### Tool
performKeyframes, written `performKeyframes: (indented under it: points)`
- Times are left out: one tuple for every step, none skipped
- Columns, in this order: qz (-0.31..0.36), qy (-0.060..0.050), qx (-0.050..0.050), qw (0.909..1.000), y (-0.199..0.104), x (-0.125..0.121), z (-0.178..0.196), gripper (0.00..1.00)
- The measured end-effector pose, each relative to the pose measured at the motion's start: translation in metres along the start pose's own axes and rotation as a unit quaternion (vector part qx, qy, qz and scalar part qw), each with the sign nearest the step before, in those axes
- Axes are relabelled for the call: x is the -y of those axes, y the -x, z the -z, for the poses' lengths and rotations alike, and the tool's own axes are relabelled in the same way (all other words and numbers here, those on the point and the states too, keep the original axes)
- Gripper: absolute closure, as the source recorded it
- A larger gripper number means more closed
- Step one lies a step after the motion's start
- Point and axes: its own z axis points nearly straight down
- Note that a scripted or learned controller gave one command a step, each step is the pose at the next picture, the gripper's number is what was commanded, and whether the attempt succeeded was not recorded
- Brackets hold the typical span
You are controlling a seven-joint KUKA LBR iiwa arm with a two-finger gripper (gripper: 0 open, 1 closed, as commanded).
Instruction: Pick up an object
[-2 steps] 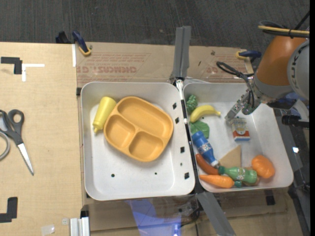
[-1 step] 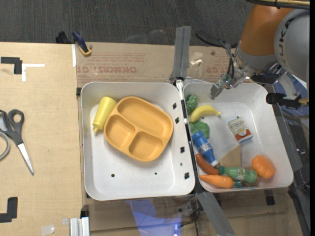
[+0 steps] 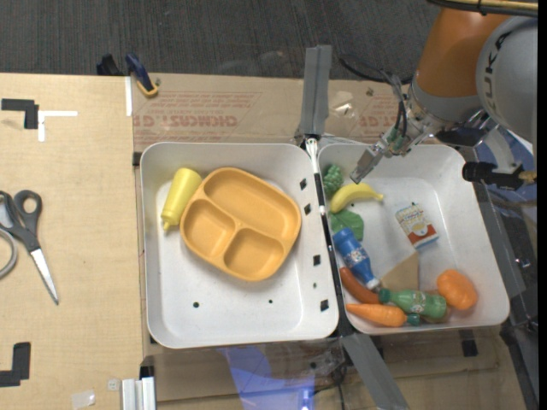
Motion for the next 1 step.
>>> performKeyframes:
  points:
    - [-0.013, -0.001, -0.001, 0.9999, -0.0237, 0.1000, -0.1069, 0.00]
